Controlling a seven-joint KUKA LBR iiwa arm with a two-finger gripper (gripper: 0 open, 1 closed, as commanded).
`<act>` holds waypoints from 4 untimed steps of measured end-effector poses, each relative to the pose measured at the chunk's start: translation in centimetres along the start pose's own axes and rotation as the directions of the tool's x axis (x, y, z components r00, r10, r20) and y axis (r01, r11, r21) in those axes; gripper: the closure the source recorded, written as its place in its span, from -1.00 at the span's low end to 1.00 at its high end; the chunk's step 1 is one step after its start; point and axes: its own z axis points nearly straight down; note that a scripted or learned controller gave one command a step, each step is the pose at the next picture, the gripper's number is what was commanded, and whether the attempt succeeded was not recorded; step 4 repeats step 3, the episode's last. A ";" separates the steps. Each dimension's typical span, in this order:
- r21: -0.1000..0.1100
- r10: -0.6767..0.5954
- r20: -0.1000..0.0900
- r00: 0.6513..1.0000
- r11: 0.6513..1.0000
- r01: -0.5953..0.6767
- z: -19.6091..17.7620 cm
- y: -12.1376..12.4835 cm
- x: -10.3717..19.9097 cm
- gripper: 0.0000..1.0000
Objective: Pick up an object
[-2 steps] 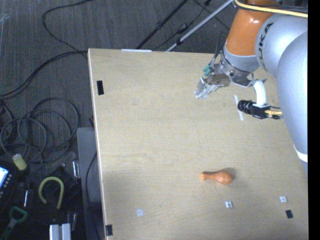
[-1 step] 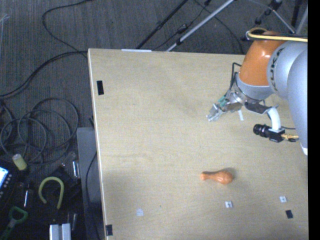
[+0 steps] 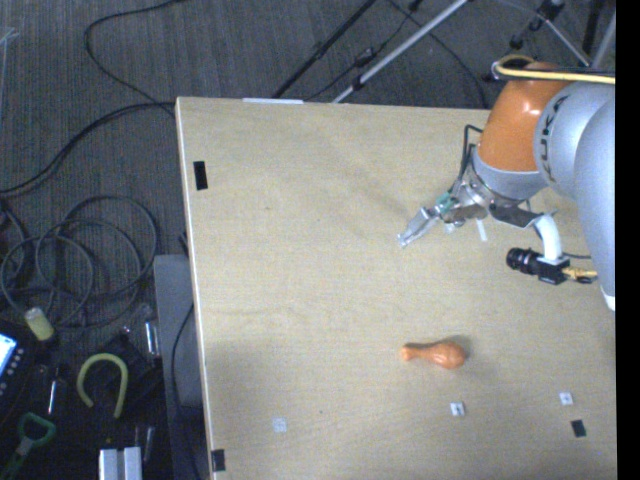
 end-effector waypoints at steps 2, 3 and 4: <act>-0.004 -0.206 0.001 0.979 0.979 0.206 1.5 3.3 0.7 1.00; -0.002 -0.090 0.000 0.996 0.996 0.090 -7.6 5.1 5.9 1.00; -0.002 -0.090 0.000 0.996 0.996 0.090 -7.6 5.1 5.9 1.00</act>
